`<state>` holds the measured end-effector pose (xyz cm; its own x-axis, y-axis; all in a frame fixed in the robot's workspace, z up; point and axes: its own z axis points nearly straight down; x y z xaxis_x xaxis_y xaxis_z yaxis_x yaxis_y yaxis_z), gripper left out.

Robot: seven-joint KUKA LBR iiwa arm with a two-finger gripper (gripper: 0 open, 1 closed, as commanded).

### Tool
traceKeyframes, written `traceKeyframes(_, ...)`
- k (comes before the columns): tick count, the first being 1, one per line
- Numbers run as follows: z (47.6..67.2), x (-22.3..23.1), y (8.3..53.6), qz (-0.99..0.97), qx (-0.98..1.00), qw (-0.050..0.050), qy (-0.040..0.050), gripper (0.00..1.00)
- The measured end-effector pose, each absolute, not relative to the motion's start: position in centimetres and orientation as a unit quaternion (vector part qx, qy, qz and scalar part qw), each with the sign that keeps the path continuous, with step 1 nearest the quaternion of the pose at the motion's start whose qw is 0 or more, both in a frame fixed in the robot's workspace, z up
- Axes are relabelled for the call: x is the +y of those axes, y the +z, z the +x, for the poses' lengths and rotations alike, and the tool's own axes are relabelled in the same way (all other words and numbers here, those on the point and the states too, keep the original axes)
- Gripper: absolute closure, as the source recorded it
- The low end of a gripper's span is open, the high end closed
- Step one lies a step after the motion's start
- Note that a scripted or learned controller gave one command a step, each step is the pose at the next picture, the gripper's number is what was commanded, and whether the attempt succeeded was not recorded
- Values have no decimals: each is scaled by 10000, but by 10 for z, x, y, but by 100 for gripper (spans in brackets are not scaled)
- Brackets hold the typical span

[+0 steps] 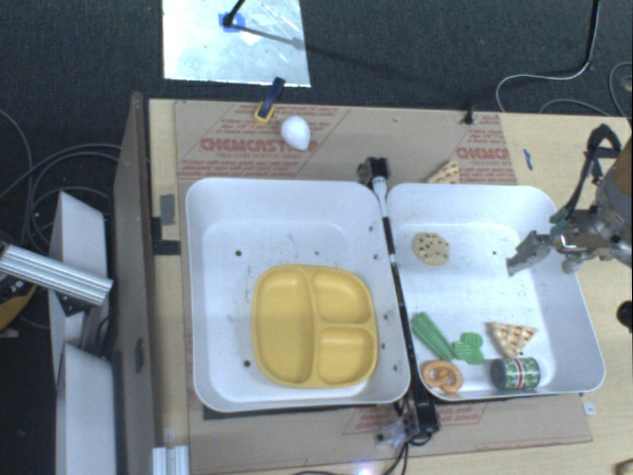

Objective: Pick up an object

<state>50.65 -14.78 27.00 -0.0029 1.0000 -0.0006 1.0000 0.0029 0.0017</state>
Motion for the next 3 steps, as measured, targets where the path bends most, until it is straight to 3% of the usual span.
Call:
traceKeyframes(1, 535, -109, 145, 7042, 7100, -42, -17, 0)
traceKeyframes(2, 509, -84, 92, 7066, 7076, -27, -9, 0)
traceKeyframes(3, 501, -85, 89, 7070, 7072, 59, 56, 0)
